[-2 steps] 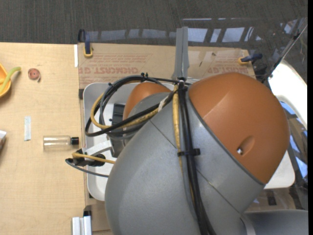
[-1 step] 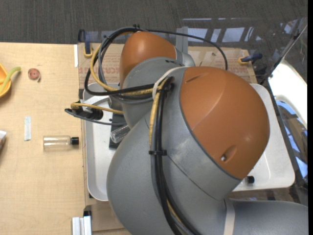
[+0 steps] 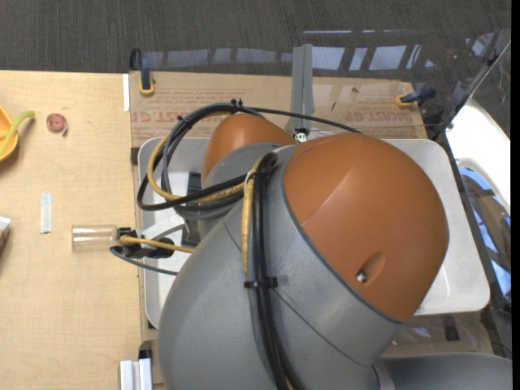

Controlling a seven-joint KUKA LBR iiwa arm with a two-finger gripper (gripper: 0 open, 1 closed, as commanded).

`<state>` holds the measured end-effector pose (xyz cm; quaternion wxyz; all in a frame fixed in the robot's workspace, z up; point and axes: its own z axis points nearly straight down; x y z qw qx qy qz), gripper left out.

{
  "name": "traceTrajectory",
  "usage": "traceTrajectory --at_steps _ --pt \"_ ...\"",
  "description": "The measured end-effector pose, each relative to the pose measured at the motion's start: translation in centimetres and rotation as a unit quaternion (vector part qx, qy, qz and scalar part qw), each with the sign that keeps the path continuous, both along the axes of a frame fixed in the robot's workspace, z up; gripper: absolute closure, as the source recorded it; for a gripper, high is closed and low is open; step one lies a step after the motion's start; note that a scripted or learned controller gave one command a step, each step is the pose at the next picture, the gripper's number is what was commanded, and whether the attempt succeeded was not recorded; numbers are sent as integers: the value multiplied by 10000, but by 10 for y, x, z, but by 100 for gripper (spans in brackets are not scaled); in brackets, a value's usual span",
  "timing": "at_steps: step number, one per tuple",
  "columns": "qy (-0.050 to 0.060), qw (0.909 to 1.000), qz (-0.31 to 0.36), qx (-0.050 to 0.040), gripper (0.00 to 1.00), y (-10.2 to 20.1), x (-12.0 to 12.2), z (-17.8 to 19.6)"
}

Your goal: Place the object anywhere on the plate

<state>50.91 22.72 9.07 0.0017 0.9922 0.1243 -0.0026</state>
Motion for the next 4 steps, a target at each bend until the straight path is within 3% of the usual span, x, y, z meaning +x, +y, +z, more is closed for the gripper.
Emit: traceTrajectory --at_steps 1,3,4 --pt "0 9997 -250 -1 100 0 -32 0" --pt "27 9996 -274 -41 100 -6 -32 16" --pt "-1 9997 -253 -4 100 0 -33 0"
